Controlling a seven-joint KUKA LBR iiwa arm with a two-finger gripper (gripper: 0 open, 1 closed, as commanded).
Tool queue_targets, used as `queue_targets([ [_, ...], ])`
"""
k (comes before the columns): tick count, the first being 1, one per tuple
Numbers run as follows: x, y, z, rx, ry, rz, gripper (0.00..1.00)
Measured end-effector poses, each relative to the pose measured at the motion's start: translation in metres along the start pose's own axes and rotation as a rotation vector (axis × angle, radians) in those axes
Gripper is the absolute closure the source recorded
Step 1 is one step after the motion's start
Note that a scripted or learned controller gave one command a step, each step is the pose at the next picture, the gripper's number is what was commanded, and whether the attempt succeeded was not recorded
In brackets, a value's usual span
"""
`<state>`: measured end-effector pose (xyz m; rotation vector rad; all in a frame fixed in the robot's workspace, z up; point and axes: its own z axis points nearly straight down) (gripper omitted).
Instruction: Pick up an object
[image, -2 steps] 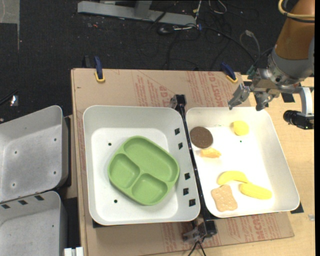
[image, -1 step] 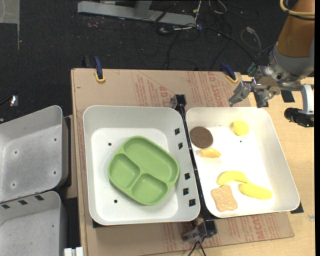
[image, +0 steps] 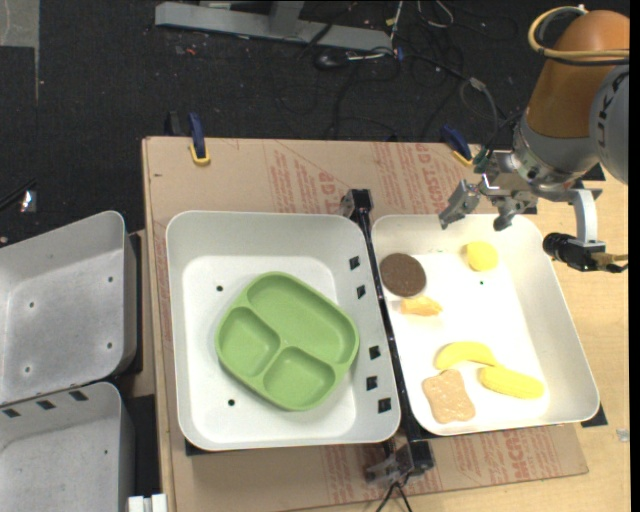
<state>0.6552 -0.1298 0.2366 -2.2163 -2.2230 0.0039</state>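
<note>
My gripper (image: 482, 207) hangs over the back edge of the right bin (image: 560, 330), its two fingers spread apart and open with nothing between them. Just in front of it and slightly right lies a small yellow lump (image: 481, 256). A brown round cookie (image: 403, 273) sits at the bin's back left, with an orange wedge (image: 420, 307) touching its front edge. Toward the front lie a yellow banana (image: 464, 353), a second yellow piece (image: 511, 382) and a tan toast slice (image: 448, 396).
The left bin (image: 195, 250) holds a green divided plate (image: 287, 340). A black divider (image: 378, 310) runs between the bins. Grey trays (image: 60, 300) lie off the bench at left. Cables cross the dark floor behind.
</note>
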Motion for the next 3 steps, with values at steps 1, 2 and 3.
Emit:
queue_targets([
  [1,-0.006,-0.003,0.045,0.000,0.000,0.004,0.00],
  [2,0.003,-0.008,0.105,0.002,0.001,0.002,0.00],
  [3,0.002,-0.006,0.090,-0.006,-0.001,0.003,1.00],
])
